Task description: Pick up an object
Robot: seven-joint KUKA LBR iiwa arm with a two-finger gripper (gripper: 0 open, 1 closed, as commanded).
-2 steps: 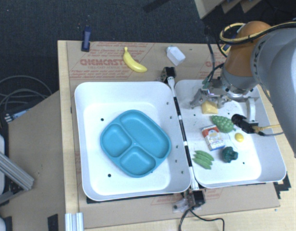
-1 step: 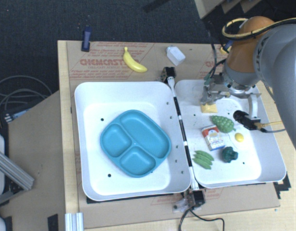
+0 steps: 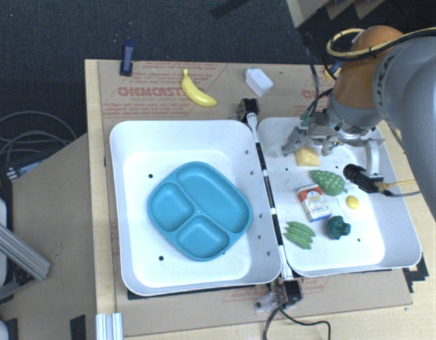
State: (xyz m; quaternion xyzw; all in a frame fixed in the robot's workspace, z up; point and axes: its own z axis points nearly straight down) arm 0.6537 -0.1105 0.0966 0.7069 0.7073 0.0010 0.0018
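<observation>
The counter (image 3: 168, 94) is a pale board printed with red lettering, and the left bin (image 3: 133, 144) serves as the landmark on it. The right bin (image 3: 395, 243) sits just beside the left bin, their rims touching along a dark hinge. Behind the left bin lie a yellow banana (image 3: 197, 91), a small blue object (image 3: 127, 55) near the counter's far corner, and a white block (image 3: 258, 81).

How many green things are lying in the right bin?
3: a bumpy light green piece near the middle, green pods at the left front, a dark green piece beside them. The arm may hide others.
</observation>
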